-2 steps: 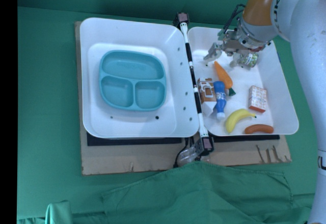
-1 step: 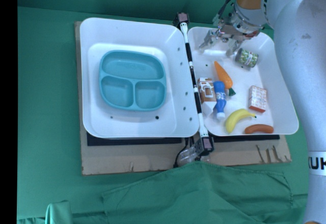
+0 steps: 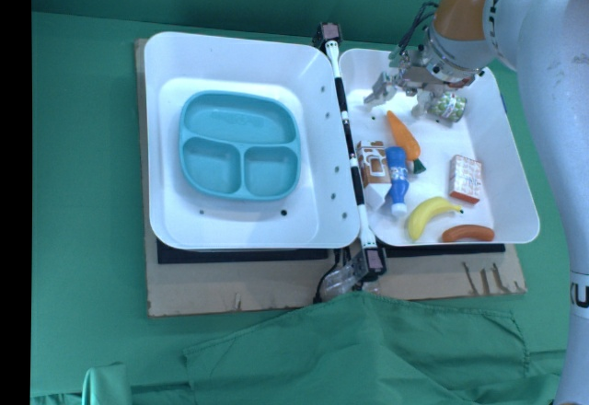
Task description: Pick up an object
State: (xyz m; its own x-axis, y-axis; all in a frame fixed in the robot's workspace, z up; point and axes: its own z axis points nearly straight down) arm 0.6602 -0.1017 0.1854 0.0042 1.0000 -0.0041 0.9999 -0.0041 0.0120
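**Gripper hovers over the right bin, nothing yet held**

Green cloth covers the bench, and on it sit two white bins side by side on a cardboard sheet. The left bin (image 3: pixel 175 63) holds a teal tray (image 3: pixel 241 145) with three compartments. The right bin (image 3: pixel 515 182) holds the things to be picked.

Taking the carrot (image 3: pixel 403 134) as the landmark: the gripper (image 3: pixel 402 98) hangs just above its upper end, fingers spread, with nothing between them. A small green-patterned can (image 3: pixel 448 106) lies to the right of the carrot's top, just beside the gripper. A blue bottle (image 3: pixel 397 178) lies just below the carrot, touching or nearly touching its tip. A brown-and-white carton (image 3: pixel 372 164) sits to the carrot's lower left, against the bottle. An orange box (image 3: pixel 466 179) lies to the lower right, apart from it. A banana (image 3: pixel 429 214) and a sausage (image 3: pixel 467 233) lie further below, near the bin's front edge.

The step in hand looks like the approach: the arm is over a target but has not closed. Whether it aims at the carrot or the can is hard to say from this slant; the carrot's top seems likelier. The next move calls for a descent with one finger on each side of the chosen thing, then a firm close and a lift. The carrot tapers and could slip; the can may roll.
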